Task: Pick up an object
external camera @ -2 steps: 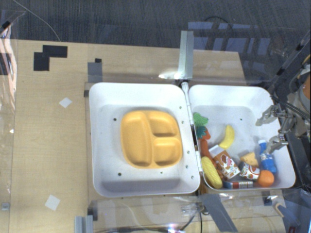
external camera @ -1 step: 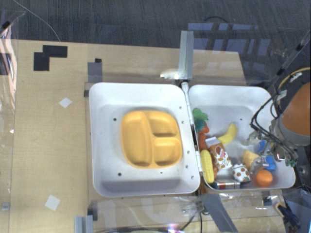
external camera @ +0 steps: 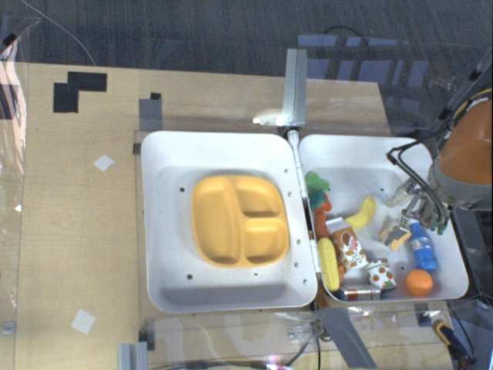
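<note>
clutter around the blue bottle (external camera: 422,251) could deflect the claw (external camera: 406,223), whose opening i cannot tell, spoiling any grasp.

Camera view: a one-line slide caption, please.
Gripper low in the right bin among toys; yellow divided tray in the left bin.

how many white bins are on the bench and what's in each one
2. The left bin holds a yellow divided tray. The right bin holds the small toys, with the gripper over them; some may be hidden.
</note>
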Robot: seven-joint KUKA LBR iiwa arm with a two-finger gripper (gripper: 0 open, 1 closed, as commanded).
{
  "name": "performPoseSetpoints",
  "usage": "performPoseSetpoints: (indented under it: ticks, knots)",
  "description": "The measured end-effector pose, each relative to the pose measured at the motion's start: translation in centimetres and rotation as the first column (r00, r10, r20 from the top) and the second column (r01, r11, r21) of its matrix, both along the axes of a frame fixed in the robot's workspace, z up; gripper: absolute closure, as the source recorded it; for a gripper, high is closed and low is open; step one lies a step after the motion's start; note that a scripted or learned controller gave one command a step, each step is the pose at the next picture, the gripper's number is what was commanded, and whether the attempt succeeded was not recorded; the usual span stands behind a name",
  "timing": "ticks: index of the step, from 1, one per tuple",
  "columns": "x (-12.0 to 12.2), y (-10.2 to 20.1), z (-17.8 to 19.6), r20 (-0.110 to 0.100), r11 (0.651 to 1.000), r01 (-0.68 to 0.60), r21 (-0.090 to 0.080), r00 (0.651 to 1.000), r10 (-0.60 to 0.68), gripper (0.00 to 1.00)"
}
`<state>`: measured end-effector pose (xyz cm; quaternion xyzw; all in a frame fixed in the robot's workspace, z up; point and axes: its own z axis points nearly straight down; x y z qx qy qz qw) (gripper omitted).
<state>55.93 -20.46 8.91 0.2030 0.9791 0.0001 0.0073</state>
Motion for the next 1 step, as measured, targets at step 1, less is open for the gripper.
performPoseSetpoints:
  ticks: [1]
  knots:
    - [5.33, 3.42, 1.25, -0.003, 0.950, 0.311, 0.005, 0.950, -0.311, 0.00]
